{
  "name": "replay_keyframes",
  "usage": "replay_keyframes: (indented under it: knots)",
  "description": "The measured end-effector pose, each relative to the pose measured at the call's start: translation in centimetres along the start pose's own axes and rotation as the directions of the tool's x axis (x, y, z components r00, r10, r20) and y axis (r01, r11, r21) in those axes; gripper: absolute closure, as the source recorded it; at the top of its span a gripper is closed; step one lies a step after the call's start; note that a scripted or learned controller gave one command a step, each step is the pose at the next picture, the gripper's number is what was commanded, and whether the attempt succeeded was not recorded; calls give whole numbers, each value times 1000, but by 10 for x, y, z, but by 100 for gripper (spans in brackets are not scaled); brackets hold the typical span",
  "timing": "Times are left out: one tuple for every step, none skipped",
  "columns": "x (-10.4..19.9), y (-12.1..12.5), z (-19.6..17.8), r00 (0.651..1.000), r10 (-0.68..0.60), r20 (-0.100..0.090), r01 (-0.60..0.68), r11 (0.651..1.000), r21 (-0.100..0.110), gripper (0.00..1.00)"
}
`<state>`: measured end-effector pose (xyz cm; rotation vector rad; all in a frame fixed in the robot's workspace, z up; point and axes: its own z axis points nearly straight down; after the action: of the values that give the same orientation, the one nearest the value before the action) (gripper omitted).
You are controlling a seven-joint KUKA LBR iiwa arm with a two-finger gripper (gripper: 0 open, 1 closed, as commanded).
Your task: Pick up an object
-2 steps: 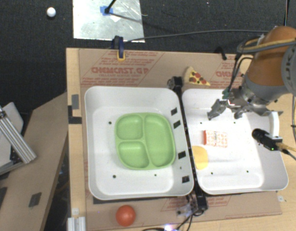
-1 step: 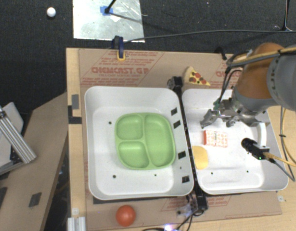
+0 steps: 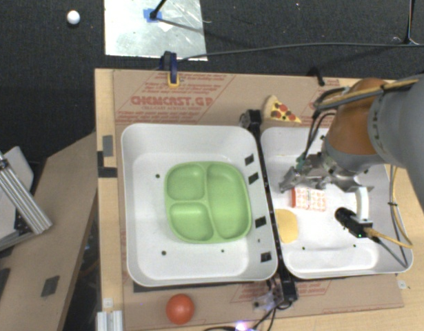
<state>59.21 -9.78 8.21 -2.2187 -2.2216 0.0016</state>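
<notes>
Where bins meet, green tray (image 3: 207, 201) sits.

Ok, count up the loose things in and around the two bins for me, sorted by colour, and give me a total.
Green: 1, the divided plate in the left bin.
Yellow: 2, the round piece in the right bin, the pizza slice on the cardboard behind.
Red and white: 1, the small packet under the gripper.
Red-orange: 1, the ball in front.
Total: 5.

Brown bench board (image 3: 198, 95), two white bins (image 3: 139, 185) side by side, pizza slice (image 3: 281, 110), red ball (image 3: 179, 308)
</notes>
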Motion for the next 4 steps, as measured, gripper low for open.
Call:
replay_keyframes:
  knots:
    - [0,1,-13,1000,0,1,0,1000,-5,100]
    - [-9,8,-63,1000,1,2,-1,1000,-8,100]
    - [0,7,-110,1000,-3,1,3,1000,-8,100]
    - [4,12,-155,1000,-3,1,3,1000,-7,100]
